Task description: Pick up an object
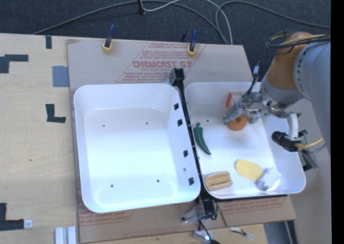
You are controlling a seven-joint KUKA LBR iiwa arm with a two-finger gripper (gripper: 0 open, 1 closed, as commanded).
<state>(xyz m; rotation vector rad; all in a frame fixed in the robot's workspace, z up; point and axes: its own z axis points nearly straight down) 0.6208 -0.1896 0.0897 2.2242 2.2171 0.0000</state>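
The arm [301, 71] comes in from the right and its gripper [240, 111] is low down inside the right bin [279, 184], near the back of it. Right at the tip sits a small round orange thing [237, 123], and a little red piece [229, 99] pokes out just behind the gripper. The orange thing looks like the one the arm is going for, because the gripper is touching it or is just above it. I cannot tell if the gripper is closed on it or not, since the tip is small and grey and blurs into the toy. In the same bin there is a green pepper [202, 139] by the wall in the middle, a tan bread roll [217, 180] near the front, a yellow piece [249, 169] beside that, and a small grey thing [267, 181] in the front corner. The left bin [86, 184] is next to it. What could go wrong? The orange thing is round, so it could roll or pop away if the gripper squeezes it off to one side. The gripper might also close on air and lift up with nothing. The red piece is very close, so it could get bumped or pinched too. The other toys are well apart and should be safe
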